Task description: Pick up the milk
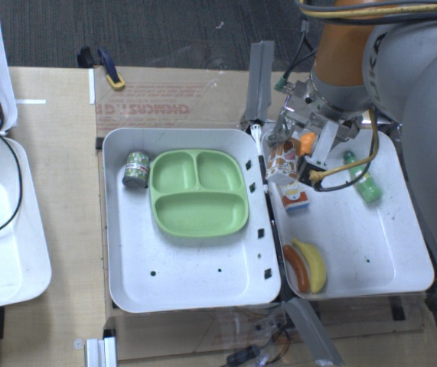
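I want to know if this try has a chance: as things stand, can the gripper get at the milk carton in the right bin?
Probably yes. The gripper hangs right over the milk carton near the right bin's left wall, nothing covering it. That wall sits close beside the carton and could crowd a finger.

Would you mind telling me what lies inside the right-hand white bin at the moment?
The right-hand white bin holds a small white and orange milk carton, a yellow banana beside a red sausage, and a green bottle. The grey arm's pincer covers whatever sits at the far-left corner.
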Available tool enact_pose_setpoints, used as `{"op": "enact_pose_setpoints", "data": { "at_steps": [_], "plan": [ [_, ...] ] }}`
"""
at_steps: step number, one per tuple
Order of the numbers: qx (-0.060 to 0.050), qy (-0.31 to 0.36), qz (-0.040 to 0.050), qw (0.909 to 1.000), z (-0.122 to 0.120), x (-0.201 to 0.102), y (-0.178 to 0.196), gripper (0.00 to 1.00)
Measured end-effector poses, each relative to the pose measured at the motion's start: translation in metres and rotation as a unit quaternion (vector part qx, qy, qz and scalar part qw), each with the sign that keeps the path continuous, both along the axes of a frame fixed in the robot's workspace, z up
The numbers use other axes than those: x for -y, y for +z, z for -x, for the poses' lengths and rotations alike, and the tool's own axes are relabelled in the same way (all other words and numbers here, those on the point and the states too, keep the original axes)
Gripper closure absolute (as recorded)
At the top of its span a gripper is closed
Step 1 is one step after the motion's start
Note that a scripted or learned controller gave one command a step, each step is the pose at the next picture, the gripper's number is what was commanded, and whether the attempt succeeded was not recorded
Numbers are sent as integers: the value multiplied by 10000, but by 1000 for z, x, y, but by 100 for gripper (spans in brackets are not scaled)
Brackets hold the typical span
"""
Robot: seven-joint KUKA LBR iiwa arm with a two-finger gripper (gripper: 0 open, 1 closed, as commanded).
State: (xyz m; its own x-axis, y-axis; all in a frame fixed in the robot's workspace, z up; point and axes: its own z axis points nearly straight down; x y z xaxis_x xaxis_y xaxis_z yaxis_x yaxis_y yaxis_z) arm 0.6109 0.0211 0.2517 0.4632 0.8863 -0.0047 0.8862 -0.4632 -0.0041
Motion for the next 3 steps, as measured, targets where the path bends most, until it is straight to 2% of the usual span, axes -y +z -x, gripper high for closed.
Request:
{"op": "enact_pose_setpoints", "data": {
  "at_steps": [1,2,3],
  "plan": [
    [-14,-1213,2,9926,16,27,-63,100],
    [6,-3365,19,9417,33,-19,-14,100],
    [-11,-2988,24,9543,29,-48,-51,100]
  ]
}}
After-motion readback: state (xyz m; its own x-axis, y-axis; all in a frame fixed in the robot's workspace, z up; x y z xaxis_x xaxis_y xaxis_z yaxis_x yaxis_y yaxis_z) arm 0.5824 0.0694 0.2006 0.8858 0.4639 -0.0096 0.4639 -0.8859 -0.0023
